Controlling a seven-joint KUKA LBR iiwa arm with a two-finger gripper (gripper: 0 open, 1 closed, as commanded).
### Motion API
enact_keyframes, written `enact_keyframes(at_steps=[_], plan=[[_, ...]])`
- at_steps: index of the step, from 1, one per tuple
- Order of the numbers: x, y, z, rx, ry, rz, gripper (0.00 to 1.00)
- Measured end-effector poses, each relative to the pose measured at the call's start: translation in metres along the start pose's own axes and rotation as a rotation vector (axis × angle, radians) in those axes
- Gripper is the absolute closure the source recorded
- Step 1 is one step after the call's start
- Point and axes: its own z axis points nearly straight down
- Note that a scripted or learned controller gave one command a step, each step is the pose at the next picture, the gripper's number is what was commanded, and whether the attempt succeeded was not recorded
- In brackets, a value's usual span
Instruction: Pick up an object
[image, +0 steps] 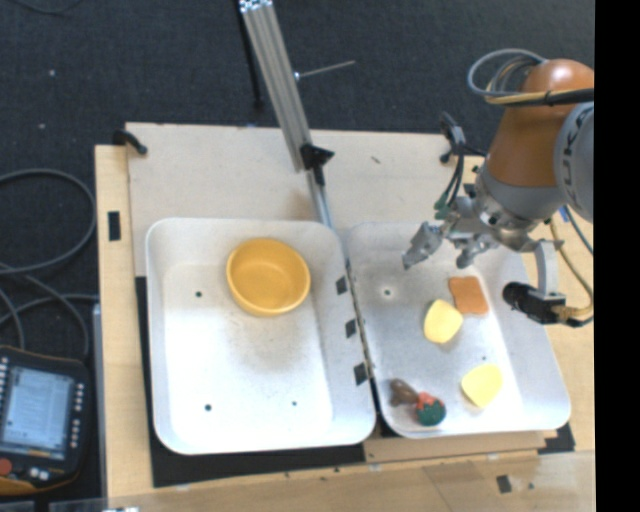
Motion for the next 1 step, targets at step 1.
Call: enact_keyframes(at_steps=[1], plan=[[-0.0001,0.0000,-0.0001,0.000,0.000,0.001,0.00]])
